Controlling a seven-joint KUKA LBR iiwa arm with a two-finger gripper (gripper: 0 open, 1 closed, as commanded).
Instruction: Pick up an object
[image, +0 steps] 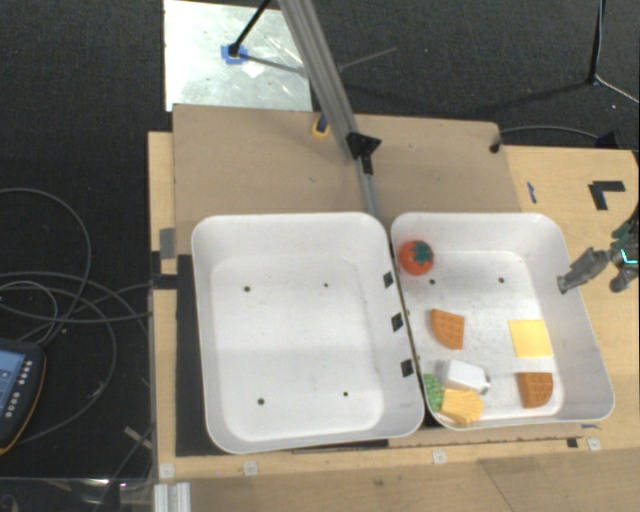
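Two shallow white bins sit side by side on the bench, the left bin (225, 330) toward the middle of the frame and the right bin (575, 330) toward the lower right. No brand, label or lettering can be read on any object; the screen of a handheld device (15, 385) at the left edge is too small to make out.

All the objects lie in the right bin. A red tomato-like ball (416, 256) with a green top rests in its upper-left corner. Below it lies an orange wedge (449, 328), and to the right of that a flat yellow square (530, 339). Along the bin's lower edge sit a small white block (464, 376), a yellow piece (462, 406) touching it from below, a green bit (432, 388) just beside them on the left, and an orange waffle-like piece (535, 389) in the lower right.

At the right edge of the frame the gripper (590, 268) reaches in above the right bin's right rim. One grey finger shows; how far the fingers are parted cannot be told, and nothing is seen between them. The yellow square is the nearest object, below and to the left of the gripper, apart from it.
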